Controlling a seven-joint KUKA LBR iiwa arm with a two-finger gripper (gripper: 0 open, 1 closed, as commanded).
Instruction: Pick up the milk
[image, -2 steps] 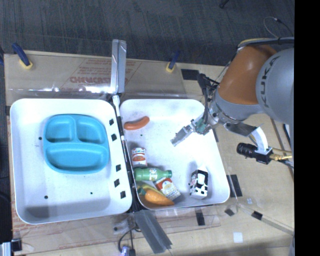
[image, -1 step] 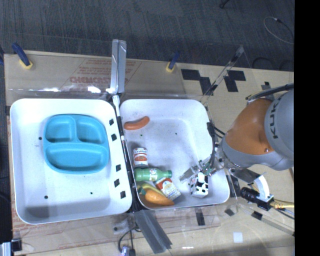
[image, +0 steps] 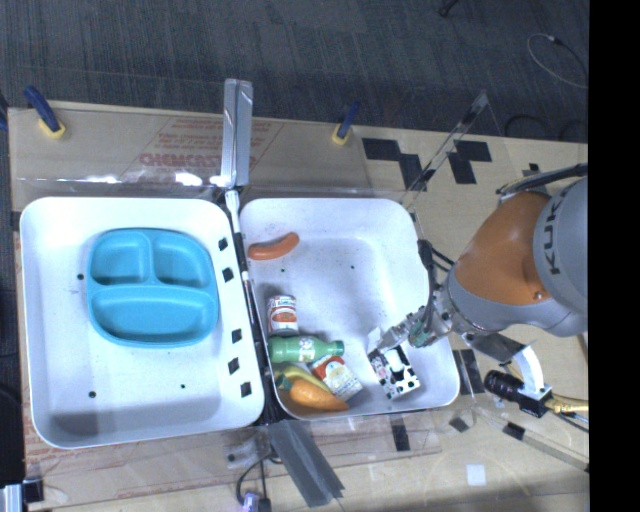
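Camera view, looking down at a slant, takes in a pale wooden bench (image: 300, 140) bearing two shallow white plastic bins side by side. Left bin (image: 50, 300) holds a light blue three-compartment plastic tray (image: 152, 287). Right bin (image: 340, 225) holds the clutter. Reaching in from the right is the grey arm with its orange band (image: 505, 262). Its two-finger gripper (image: 412, 335) hangs low over the near right corner of the right bin, and I cannot tell whether the fingers stand apart or together, since they blur into the wrist hardware.

Just beneath and near of the gripper lies the small white carton with black cow-patch markings (image: 396, 372), which I take to be the milk, tipped at an angle near the bin's near wall. Whether the gripper touches it is unclear. I judge the step to be the approach. The next move calls for settling the fingers astride the carton's narrow sides before any lift.

Left of the carton lie a green bottle (image: 305, 349), a red-labelled can (image: 284, 314), an orange carrot-like toy (image: 312, 396), and, farther off, a small sausage (image: 273, 246).
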